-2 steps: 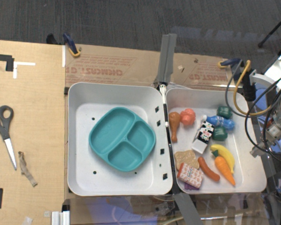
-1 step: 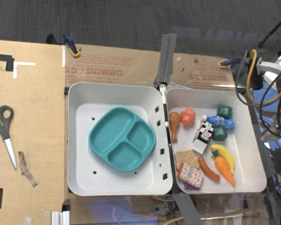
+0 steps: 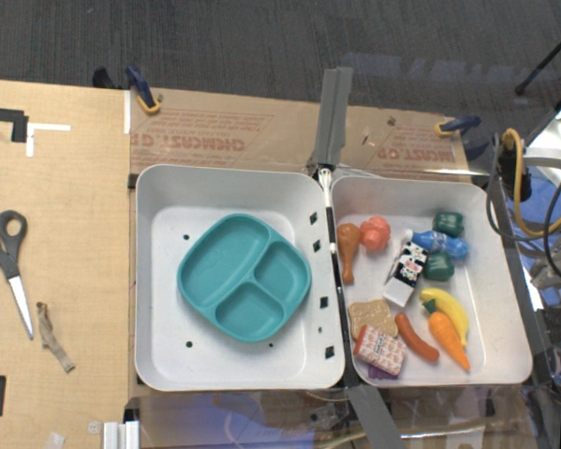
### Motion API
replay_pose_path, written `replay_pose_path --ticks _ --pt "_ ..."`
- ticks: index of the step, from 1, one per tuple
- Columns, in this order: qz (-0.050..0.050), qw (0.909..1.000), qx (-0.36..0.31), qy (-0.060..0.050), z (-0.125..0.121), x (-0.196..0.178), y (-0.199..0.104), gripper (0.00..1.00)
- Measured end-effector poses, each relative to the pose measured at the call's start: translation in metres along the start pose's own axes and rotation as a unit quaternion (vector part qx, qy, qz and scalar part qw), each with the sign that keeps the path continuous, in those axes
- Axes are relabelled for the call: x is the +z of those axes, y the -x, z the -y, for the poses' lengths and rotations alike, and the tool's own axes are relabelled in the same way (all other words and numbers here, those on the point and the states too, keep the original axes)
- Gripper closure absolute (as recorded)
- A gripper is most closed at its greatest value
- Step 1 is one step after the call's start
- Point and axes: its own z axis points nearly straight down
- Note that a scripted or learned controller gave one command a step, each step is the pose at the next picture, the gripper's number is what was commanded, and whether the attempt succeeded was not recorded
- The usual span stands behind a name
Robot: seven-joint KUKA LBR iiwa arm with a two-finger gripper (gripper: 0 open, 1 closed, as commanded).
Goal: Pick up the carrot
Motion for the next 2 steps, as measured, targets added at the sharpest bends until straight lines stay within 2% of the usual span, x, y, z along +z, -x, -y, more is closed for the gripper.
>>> replay_pose_path --ticks 1,2 --pt "-0.001 0.9928 -0.120 0.000 0.0129 0.0117 -0.0303 1.00" --pt "0.000 0.9928 -0.119 0.000 0.0127 0.0116 -0.0303 0.00"
